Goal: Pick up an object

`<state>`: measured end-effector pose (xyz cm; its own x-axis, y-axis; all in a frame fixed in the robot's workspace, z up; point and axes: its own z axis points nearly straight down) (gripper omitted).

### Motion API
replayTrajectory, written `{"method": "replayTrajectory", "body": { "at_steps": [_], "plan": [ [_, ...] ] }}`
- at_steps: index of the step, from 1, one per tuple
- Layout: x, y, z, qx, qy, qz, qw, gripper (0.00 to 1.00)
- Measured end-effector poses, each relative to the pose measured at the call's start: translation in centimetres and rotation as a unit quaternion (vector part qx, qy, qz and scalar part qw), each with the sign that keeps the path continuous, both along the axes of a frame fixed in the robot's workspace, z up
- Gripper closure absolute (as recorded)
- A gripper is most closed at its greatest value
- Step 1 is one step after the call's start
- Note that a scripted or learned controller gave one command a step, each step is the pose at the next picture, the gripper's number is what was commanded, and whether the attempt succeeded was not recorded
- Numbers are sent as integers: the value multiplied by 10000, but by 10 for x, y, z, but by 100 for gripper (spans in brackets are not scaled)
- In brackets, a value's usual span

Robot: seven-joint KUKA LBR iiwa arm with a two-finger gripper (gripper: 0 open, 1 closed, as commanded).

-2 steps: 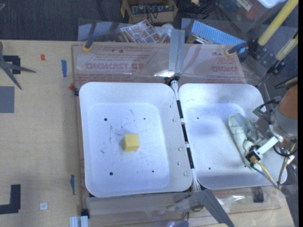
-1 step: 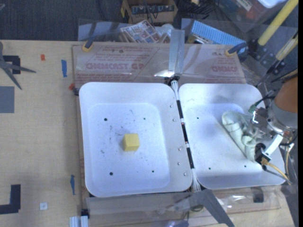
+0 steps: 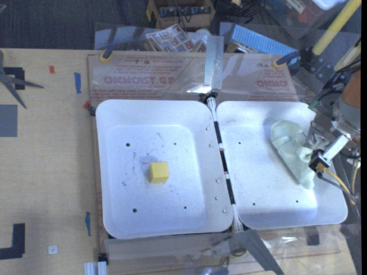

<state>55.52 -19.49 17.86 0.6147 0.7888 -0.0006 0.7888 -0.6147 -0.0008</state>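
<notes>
I see the hand down on the pale green cloth in the right bin — I cannot tell its grip. Left of that cloth, the yellow cube sits in the left bin.

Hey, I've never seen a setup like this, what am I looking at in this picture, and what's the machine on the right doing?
This is one camera fixed above a workbench, looking down at a slant. Two shallow white bins sit side by side. The left bin has a small yellow block in it. The right bin has a pale, crumpled cloth. The machine is a robot arm reaching in from the right; its job is to pick something up. Its hand is down at the cloth, but I can't tell whether it has hold of it.
</notes>
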Motion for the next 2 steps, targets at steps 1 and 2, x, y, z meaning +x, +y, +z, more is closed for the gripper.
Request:
{"method": "replayTrajectory", "body": {
  "at_steps": [1,2],
  "plan": [
    [-24,-11,-84,-16,-40,2530,9675,100],
    [65,-8,-31,-5,-5,379,9993,100]
  ]
}}
